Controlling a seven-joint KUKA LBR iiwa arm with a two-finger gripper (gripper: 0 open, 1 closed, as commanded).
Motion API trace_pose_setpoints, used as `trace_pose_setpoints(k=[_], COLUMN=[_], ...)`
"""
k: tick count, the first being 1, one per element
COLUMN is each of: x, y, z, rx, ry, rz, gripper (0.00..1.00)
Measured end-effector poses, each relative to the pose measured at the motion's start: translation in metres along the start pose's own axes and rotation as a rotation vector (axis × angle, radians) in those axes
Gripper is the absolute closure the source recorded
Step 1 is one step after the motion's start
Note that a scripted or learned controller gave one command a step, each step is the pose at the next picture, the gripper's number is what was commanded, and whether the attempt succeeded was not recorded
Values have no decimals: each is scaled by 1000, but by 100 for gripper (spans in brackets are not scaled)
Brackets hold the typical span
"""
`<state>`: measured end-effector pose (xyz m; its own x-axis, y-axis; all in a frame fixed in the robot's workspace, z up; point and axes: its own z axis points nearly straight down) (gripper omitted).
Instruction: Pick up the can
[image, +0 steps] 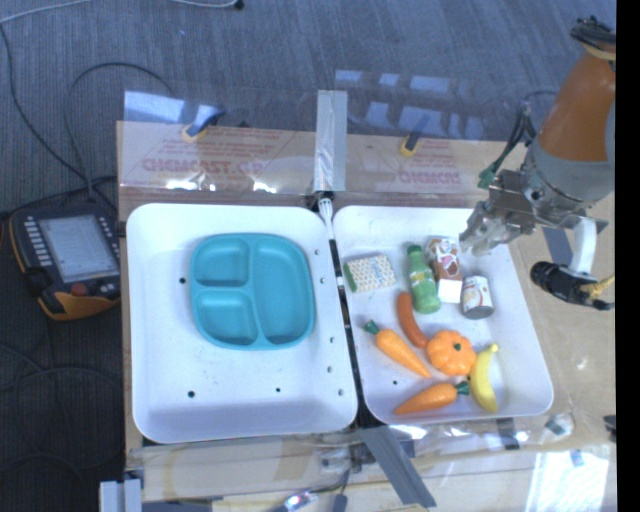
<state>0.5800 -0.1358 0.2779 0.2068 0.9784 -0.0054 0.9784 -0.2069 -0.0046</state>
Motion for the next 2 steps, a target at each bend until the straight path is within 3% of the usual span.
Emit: trace_pose_setpoints(k=[1, 2], x=[-14, -78], y=[-31, -63], z=[145, -27], rx=[4, 1], ry=[2, 0], rz=[420, 631], gripper=[100, 100])
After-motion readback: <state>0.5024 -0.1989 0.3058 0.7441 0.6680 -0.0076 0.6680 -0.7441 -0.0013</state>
